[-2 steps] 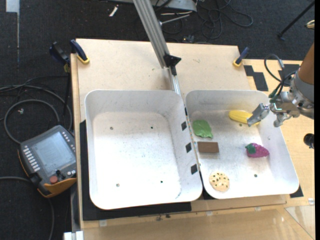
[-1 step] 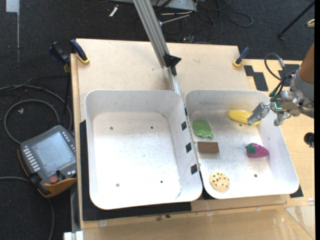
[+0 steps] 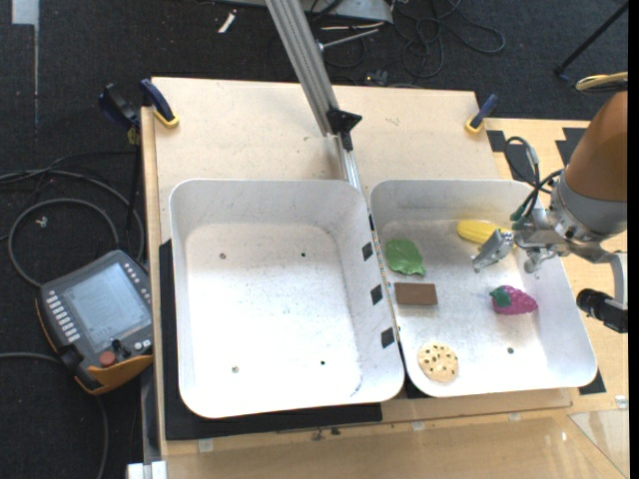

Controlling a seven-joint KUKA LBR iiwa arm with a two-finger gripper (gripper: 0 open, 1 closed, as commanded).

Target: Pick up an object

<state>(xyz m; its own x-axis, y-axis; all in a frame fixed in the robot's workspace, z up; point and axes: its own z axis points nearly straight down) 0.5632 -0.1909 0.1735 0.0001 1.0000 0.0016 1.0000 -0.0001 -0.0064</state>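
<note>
Camera view, looking down at a slant: two shallow white bins side by side on a wooden tabletop (image 3: 260, 128). Landmark is the right bin (image 3: 559, 367); all loose objects sit inside it. Gripper (image 3: 509, 252) hangs over the right bin's upper right part, arm (image 3: 599, 168) coming in from the right edge, orange band above the wrist. Gripper is spread open, one finger angled down-left, the other toward the right, nothing between them. Yellow banana-like toy (image 3: 476, 231) lies just up-left of the gripper, near the bin's back wall, very close to the left finger; contact cannot be told. Green leaf-shaped toy (image 3: 404, 257) sits at the bin's left side near the divider. Brown rectangular block (image 3: 415, 294) lies just below the green one. Purple grape-like toy (image 3: 512, 300) with a green top lies below the gripper, apart from it. Round speckled cookie (image 3: 437, 361) rests near the bin's front-left corner. Left bin (image 3: 200, 208) touches the right bin along the shared edge. Metal rail (image 3: 300, 53) runs diagonally from the top down to the bins' junction. Teach pendant (image 3: 95, 317) lies on the floor, far left of the right bin.
</note>
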